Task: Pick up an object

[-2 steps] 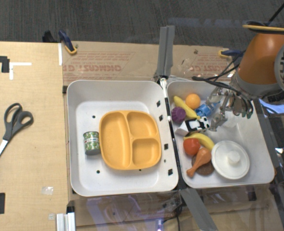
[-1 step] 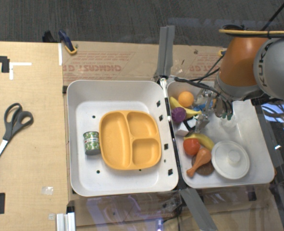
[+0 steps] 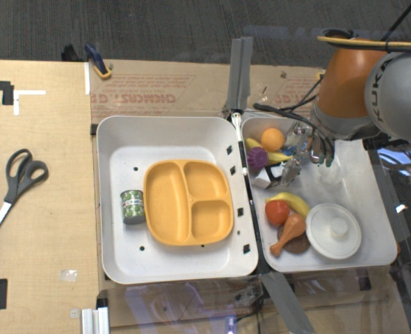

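Observation:
My gripper (image 3: 291,170) hangs low over the back left part of the right bin (image 3: 372,186), the arm reaching in from the right. Just to its left lie an orange ball-shaped fruit (image 3: 272,139), a purple bunch of grapes (image 3: 256,159) and a small yellow banana piece (image 3: 280,156). Nearer the front sit a banana (image 3: 293,200), a red tomato (image 3: 277,213), a brown chicken drumstick (image 3: 288,234) and a round white dish (image 3: 334,229). I see nothing held.
The left bin (image 3: 115,186) holds a yellow divided plate (image 3: 189,202) and a small green can (image 3: 131,207). Scissors (image 3: 14,183) lie on the wooden bench at the left. A grey divider bar (image 3: 238,75) stands between the bins at the back.

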Tool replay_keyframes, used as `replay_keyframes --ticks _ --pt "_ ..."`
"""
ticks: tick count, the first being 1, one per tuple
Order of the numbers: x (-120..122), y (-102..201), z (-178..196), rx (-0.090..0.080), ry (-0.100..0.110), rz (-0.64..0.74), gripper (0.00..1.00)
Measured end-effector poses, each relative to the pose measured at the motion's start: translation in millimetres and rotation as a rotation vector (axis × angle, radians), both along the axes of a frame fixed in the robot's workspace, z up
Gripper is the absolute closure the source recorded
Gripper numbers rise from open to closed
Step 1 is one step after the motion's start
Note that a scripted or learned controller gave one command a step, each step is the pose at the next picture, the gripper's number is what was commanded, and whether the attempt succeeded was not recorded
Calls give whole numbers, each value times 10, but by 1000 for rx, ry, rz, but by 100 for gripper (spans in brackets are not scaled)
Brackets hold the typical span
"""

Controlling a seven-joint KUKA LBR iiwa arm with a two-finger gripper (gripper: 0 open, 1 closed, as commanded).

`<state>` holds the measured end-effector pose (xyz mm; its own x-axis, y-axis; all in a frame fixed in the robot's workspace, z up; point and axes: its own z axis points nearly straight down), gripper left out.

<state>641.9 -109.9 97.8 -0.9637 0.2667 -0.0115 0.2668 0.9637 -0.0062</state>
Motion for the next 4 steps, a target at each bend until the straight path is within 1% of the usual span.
replay_keyframes --ticks 1,2,3,4 --pt "-724 167 -53 9 7 -126 0" --pt "-158 66 -41 9 2 -332 0" --pt "-133 61 90 7 -6 -330 100" --pt "-71 956 1030 1 -15 -440 100"
